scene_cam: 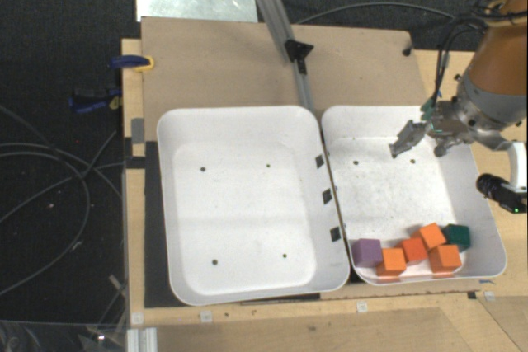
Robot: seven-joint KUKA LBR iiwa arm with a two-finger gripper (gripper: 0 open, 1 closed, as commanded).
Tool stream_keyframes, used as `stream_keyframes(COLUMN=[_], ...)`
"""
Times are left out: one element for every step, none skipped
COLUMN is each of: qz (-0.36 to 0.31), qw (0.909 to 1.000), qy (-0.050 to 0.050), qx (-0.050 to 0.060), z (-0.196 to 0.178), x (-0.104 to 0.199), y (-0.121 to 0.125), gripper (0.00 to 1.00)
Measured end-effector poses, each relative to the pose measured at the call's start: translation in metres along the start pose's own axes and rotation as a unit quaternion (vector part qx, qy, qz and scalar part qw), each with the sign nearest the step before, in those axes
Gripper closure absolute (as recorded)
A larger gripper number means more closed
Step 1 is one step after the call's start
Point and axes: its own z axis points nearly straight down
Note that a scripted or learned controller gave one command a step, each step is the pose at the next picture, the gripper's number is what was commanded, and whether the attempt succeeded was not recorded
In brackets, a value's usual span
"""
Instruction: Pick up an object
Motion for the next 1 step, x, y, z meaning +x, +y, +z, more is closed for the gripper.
stream_keyframes(qz=[0.006], qw=[1.0000], qy=[-0.002], qx=[0.000], z=[-0.0076], x=[-0.0864], y=[-0.0351], gripper=[0.00])
